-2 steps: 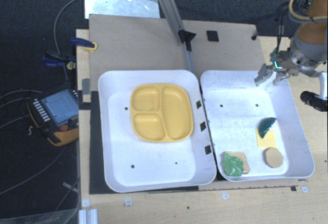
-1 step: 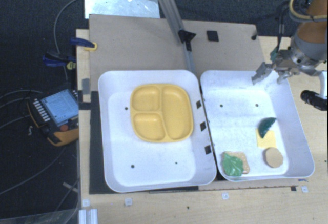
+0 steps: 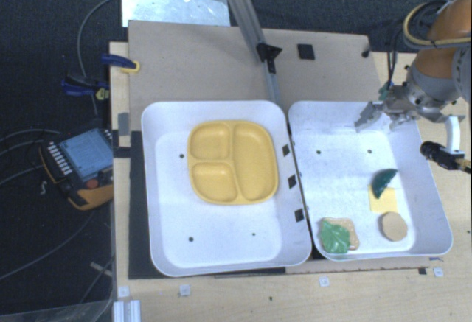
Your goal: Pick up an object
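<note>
Your gripper (image 3: 377, 116) hangs over the far edge of the right bin (image 3: 346, 166), with its two fingers spread apart and nothing between them, so at this point you hold nothing. The candidates for picking all sit in that bin's near right corner, well apart from the gripper: a dark teal piece (image 3: 383, 181) resting on the top edge of a flat yellow square (image 3: 383, 200), a round tan disc (image 3: 394, 226) just beside the square's lower corner, and a green leafy lump (image 3: 335, 237) lying on a tan slab (image 3: 346, 233) by the near wall. The risk I see lies in how thin and low these things are. The yellow square looks like a sheet flush to the smooth white floor, so your fingers would likely scrape past it and close on air. The teal piece is small and irregular, and a grasp there could nudge it off the square or catch both. The green lump looks soft and bumpy and may slip off its slab; it also sits near the bin wall, which could block a finger. The disc is thicker and rounded, probably your best chance, though a round edge can squirt out sideways. The left bin (image 3: 169, 239) carries a glossy yellow divided plate (image 3: 233, 161), broad and shallow, which looks too wide for the jaws.
</note>
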Available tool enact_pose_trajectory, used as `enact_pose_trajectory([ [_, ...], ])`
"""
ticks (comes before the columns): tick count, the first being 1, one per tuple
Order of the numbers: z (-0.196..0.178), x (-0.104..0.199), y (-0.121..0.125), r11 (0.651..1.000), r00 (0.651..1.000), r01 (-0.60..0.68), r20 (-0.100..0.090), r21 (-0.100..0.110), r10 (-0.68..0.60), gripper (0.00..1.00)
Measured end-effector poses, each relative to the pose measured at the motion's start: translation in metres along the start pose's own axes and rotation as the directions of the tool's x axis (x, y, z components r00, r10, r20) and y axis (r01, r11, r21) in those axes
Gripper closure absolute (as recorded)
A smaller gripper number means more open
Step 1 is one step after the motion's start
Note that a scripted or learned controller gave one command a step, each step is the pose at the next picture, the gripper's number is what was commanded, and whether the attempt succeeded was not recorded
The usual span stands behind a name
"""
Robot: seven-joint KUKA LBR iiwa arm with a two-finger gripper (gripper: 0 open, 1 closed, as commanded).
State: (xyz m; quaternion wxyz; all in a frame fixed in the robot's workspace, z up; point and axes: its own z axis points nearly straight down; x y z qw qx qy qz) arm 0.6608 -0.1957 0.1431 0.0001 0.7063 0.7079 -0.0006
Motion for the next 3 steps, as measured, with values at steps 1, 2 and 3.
enact_pose_trajectory([
  [1,0.051,0.000,0.001,1.000,1.000,0.003,0.000,-0.001,-0.003,0.00],
  [2,0.037,0.000,0.002,1.000,1.000,0.006,0.002,-0.007,-0.006,1.00],
  [3,-0.029,0.003,0.006,1.000,1.000,0.005,0.001,-0.009,-0.005,1.00],
])
